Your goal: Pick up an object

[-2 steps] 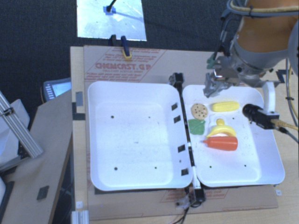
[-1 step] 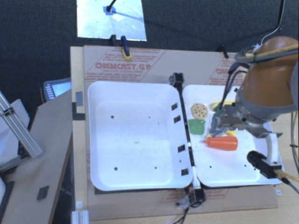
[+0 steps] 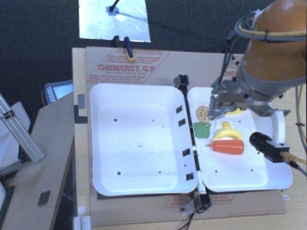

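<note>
Jaws [image 3: 214, 110] above cookie [image 3: 203, 113]

**Arm appearance**

KUKA arm [image 3: 276, 51]: big rounded orange band up top, grey housing beneath. Pale cable loops circle the orange part, thin dark cables run down. Gripper [image 3: 217, 110] is dull grey metal, boxy, with a green bit.

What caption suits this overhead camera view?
Robot hand lowered among toy foods in the right bin, beside a cookie.
</note>
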Controlling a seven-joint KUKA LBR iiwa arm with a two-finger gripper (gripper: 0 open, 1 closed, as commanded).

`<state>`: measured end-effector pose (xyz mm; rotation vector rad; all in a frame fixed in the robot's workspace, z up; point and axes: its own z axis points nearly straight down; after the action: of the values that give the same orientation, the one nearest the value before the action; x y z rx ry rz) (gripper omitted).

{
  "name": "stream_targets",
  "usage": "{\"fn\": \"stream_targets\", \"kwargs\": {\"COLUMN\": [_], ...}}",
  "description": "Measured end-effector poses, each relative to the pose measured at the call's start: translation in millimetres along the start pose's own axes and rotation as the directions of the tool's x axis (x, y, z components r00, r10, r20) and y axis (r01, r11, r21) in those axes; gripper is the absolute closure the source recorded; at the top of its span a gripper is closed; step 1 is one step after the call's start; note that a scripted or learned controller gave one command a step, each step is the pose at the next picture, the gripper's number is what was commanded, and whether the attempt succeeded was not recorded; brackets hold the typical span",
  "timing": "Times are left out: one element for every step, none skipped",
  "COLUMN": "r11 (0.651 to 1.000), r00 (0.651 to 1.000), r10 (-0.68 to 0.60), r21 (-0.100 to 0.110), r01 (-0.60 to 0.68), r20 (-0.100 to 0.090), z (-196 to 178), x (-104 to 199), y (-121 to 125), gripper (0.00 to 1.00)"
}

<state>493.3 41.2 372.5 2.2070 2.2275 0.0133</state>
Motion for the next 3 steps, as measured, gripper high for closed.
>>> {"fn": "stream_targets", "kwargs": {"r11": [1.000,1.000,1.000], "r00": [1.000,1.000,1.000], "r10": [0.002,0.007,0.001], "r21": [-0.010,0.021,-0.003], "r01": [-0.002,-0.007,-0.001], "r20": [-0.002,0.004,-0.003], "z": [-169.8,-41.6,-153.1], "x": [31.1,45.6,86.7], "y": [-4.1,-6.6,-3.8], "gripper": [1.00,1.00,1.00]}}
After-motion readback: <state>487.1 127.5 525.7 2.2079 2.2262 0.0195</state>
